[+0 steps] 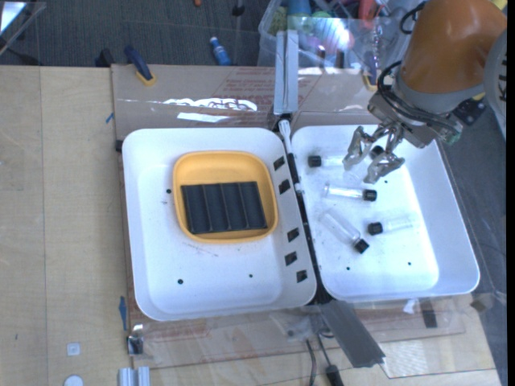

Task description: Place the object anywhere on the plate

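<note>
Camera view: gripper [372, 156] hovers with jaws spread, empty, above the clear vial [351, 191]; yellow plate [224, 165] at nine o'clock.

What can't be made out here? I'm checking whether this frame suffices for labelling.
- Clear plastic tubes with black caps: against the white right bin, too small and pale to count surely.
- Metal two-finger gripper: fingertips blurred; any grasp is unreadable.
- Dark ribbed slab on the yellow plate: identity unclear.
- Arm: cut off by the top edge.
</note>
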### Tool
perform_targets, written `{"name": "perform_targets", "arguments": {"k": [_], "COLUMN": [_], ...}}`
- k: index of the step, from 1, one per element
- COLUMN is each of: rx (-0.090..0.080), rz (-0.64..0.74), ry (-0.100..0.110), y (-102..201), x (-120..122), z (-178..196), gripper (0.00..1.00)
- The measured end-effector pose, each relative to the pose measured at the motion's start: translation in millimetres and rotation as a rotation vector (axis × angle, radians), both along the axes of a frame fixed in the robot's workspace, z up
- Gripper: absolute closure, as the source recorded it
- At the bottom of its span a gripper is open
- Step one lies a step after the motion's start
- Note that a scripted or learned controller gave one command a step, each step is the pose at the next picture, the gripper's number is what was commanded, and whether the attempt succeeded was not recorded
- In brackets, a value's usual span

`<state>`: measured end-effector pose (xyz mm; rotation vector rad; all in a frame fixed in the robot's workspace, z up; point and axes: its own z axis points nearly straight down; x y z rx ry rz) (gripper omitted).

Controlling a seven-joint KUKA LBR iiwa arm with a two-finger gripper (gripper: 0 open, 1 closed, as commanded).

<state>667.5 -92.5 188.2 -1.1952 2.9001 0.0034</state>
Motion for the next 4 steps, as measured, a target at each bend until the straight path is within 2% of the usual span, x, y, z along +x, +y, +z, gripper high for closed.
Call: {"name": "perform_targets", "arguments": {"k": [1, 2, 3, 4], "rx": [-0.001, 0.0, -0.003, -0.004], "rz": [0.239, 0.589, 0.77, 0.993], "ry": [-0.007, 0.0, -0.006, -0.006], "y": [-8, -27, -31, -68], "x": [1, 0, 0, 0], "z": [79, -28, 91, 185], "gripper": [1.0, 1.0, 1.0, 1.0]}}
